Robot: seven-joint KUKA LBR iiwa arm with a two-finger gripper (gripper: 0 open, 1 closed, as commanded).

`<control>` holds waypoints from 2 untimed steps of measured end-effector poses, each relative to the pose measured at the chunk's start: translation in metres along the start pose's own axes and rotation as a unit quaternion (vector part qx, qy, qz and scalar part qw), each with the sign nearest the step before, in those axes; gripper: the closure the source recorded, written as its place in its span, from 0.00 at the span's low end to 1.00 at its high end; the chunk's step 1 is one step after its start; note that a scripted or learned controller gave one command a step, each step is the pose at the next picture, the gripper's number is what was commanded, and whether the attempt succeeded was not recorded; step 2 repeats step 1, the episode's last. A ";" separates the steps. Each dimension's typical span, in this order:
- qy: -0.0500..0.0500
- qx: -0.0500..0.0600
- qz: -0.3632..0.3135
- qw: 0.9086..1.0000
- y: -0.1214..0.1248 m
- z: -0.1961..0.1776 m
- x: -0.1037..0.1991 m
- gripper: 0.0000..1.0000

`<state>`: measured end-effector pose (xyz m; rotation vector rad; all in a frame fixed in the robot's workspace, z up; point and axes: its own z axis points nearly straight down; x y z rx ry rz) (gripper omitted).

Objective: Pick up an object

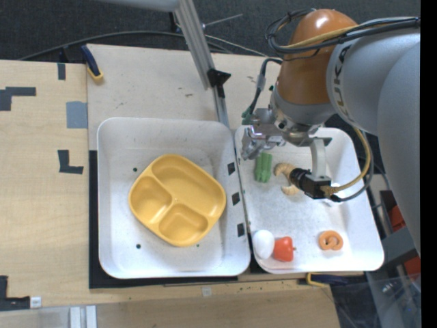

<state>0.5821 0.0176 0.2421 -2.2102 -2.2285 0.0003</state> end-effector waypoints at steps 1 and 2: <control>0.000 0.001 0.000 1.000 -0.013 0.003 0.052 1.00; 0.000 0.001 0.000 1.000 -0.013 0.003 0.052 1.00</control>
